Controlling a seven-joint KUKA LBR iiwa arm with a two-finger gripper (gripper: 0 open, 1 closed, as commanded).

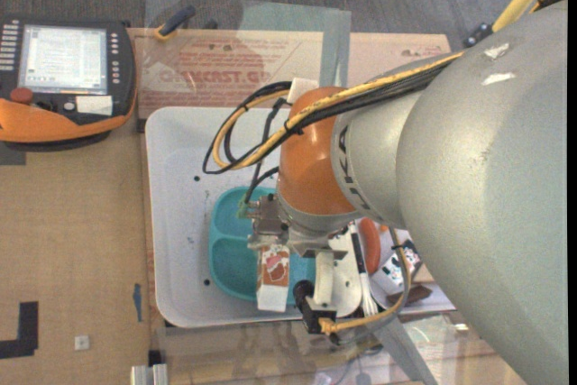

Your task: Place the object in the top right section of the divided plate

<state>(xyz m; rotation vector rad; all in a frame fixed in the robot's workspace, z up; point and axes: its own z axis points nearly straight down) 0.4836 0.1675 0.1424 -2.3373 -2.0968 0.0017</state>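
Observation:
A teal divided plate (227,250) lies in the left white bin (171,185), its right part hidden under the arm. My gripper (268,234) hangs below the orange wrist band, over the plate's right side. A small white carton with a red picture (273,277) sits just below the gripper, at the plate's lower right edge. Whether the carton is held or resting on the plate is hidden by the wrist.
The grey arm covers most of the right bin; a red-orange item (370,244) and a small multicoloured pack (399,266) peek out beneath it. A teach pendant (63,77) lies on the bench at the upper left. Black and yellow cables (236,132) loop above the plate.

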